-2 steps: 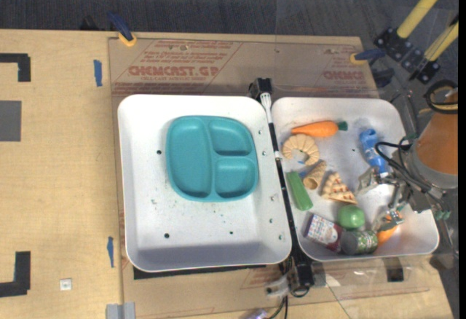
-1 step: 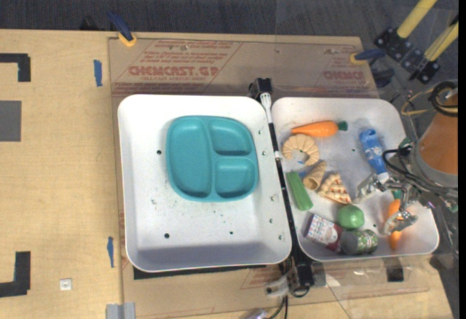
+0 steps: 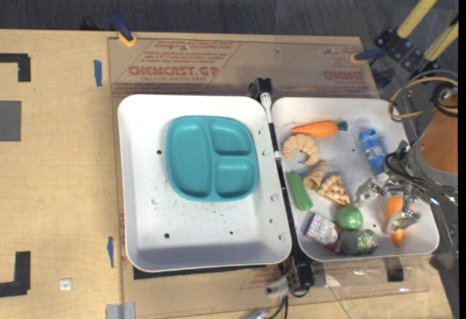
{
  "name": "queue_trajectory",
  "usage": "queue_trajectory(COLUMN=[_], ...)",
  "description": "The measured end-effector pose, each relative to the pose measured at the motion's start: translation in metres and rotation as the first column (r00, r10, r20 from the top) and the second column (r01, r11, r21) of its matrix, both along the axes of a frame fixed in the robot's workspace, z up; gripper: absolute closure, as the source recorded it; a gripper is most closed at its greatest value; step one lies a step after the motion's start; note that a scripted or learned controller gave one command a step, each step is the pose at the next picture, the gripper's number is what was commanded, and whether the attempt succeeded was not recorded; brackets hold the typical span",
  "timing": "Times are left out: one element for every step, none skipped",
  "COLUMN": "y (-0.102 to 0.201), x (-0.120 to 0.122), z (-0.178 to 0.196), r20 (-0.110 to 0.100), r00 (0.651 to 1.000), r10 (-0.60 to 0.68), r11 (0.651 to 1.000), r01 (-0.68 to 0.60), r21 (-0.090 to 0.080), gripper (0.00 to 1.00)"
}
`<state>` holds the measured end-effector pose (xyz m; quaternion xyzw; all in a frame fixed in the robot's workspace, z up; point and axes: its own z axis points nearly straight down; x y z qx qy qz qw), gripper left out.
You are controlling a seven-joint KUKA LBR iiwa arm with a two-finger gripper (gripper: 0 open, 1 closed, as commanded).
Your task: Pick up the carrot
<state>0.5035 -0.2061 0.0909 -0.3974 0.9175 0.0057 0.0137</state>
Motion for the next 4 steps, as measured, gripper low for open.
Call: queue_trajectory(y=[0.101, 0.092, 0.088, 0.059], x=[-0.007, 0.049, 0.166, 0.111], z=[0.001, 0.0, -0.002, -0.001], r20=[0.004, -0.005, -0.008, -0.008], r00=[0.988, 1.0, 0.982, 1.0], r10=[0.156, 0.014, 0.187, 0.025], r11=[0.987, 1.0, 0.982, 1.0], r01=[-0.156, -0.014, -0.187, -0.025], r21=[-0.024, -0.02, -0.02, -0.019], gripper=[0.0, 0.0, 0.0, 0.0])
